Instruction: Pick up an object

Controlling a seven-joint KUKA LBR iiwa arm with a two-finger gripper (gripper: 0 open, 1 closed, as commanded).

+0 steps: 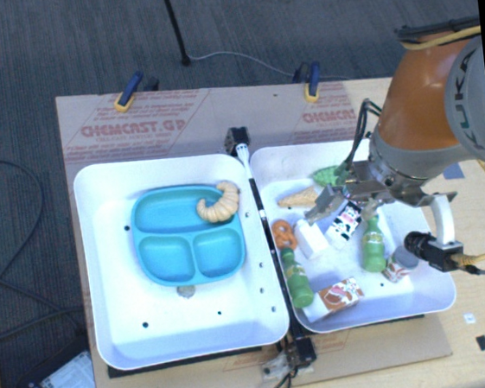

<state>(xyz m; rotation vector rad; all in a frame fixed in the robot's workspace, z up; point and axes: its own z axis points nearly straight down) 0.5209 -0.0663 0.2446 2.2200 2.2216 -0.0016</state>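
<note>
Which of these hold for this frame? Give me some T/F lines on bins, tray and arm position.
1. The blue divided tray lies in the left bin. True.
2. A tan croissant-like toy rests at the tray's upper right. True.
3. The arm hangs over the left bin. False: the gripper is above the right bin.
4. Two green bottles lie in the right bin: one near its left wall, another further right. True.
5. The tray sits in the right bin among the clutter. False: it is in the left bin, apart from the clutter.
6. The black-and-white patterned item lies on the tray. False: it is in the right bin, below the gripper.
</note>
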